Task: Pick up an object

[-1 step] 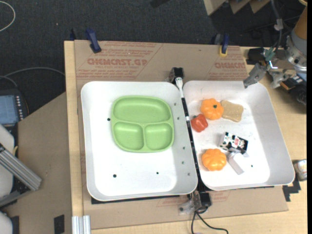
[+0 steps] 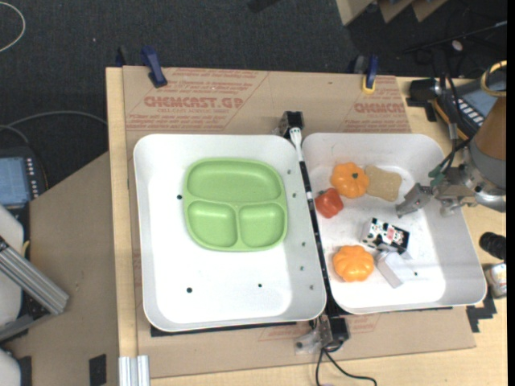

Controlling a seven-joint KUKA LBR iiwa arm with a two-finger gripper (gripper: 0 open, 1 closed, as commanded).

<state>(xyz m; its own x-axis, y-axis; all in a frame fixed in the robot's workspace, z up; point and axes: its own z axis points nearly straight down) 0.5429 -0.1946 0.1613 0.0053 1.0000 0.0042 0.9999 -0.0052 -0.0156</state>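
Five candidate objects in the right bin (image 2: 451, 240): two orange pumpkins (image 2: 351, 179) (image 2: 354, 263), red piece (image 2: 328, 203), tan block (image 2: 384, 183), black-and-white packet (image 2: 386, 236). Green tray (image 2: 236, 203) sits in left bin (image 2: 161, 240). Gripper (image 2: 418, 199) hovers right of tan block, above packet; fingers appear spread, pinching nothing. Judgement: descend vertically on an isolated item, centre it between fingers, avoid the bin wall

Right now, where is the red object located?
The red object lies in the right bin, close to its left wall, just below-left of the upper orange pumpkin.
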